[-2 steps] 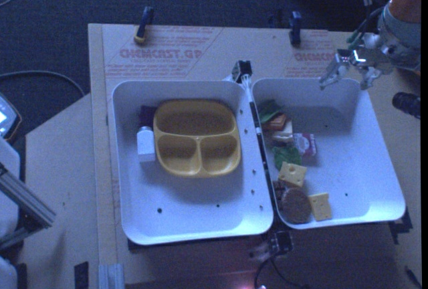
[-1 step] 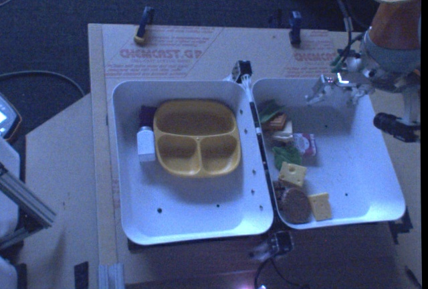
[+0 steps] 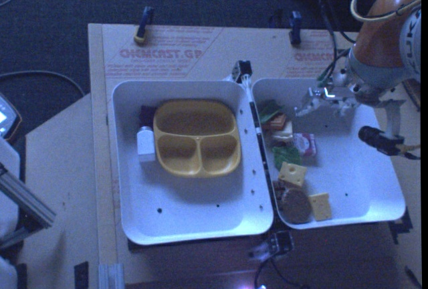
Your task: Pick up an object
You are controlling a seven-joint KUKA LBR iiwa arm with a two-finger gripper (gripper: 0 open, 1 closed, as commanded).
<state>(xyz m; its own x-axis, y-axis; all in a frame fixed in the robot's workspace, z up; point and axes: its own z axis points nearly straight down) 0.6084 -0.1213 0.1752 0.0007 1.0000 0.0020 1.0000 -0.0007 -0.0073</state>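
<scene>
The right bin (image 3: 364, 177) holds a cluster of small toy foods along its left side. Among them are a green piece (image 3: 271, 110), a layered sandwich (image 3: 279, 126), a pink packet (image 3: 305, 144), a green leaf shape (image 3: 287, 156), a holed cheese block (image 3: 292, 174), a brown round cookie (image 3: 295, 205) and a cheese wedge (image 3: 321, 206). My gripper (image 3: 322, 103) hangs over the back of the right bin, to the right of the green piece and sandwich. Nothing is visibly in its grasp.
The left bin (image 3: 174, 207) holds a yellow divided plate (image 3: 197, 137), a small white bottle (image 3: 146, 144) at its left and a dark object (image 3: 148, 112) behind that. Clamps (image 3: 142, 25) sit on the board's far edge. The arm's orange band (image 3: 391, 13) rises at the right.
</scene>
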